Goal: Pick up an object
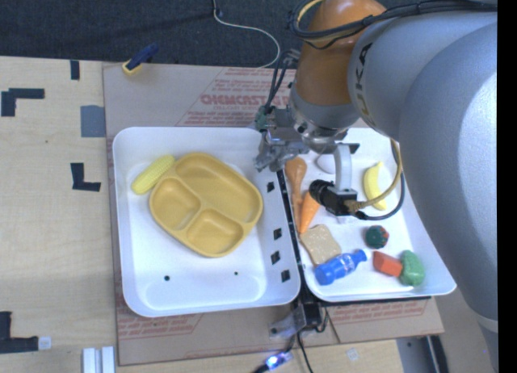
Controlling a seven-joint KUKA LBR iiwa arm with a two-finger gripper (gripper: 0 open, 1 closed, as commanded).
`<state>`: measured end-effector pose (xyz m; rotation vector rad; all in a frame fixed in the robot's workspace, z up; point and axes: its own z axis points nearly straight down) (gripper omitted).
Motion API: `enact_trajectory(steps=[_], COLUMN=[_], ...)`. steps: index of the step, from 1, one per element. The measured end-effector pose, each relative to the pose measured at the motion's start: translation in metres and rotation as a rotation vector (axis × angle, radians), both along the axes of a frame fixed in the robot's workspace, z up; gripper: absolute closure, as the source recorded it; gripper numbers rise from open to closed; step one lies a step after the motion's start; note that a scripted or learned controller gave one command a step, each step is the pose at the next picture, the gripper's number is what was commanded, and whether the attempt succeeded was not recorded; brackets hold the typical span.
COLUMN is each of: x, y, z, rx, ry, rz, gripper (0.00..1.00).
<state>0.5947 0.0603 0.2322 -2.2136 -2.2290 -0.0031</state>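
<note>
Gripper (273,152) hangs over the shared edge (282,234) of the two bins, grip state unreadable, carrot (306,207) just beside it on the right, yellow tray (206,202) to its left.

Smooth white plastic bins (129,226) on matt brown cardboard (161,93); yellow plastic tray (206,202) with soft sheen; bumpy plastic corn (153,174); rough tan bread (321,242); glossy blue bottle (339,266); glossy grey arm (436,81); dark cloth backdrop (97,0).
</note>
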Motion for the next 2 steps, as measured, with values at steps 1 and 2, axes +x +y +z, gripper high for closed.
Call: enact_trajectory(steps=[1, 2], x=[0.005, 0.0], y=[-0.001, -0.009], z=[0.001, -0.017], rx=[-0.002, -0.004], ry=[0.003, 0.005], rz=[-0.005, -0.006], gripper=[1.0, 1.0])
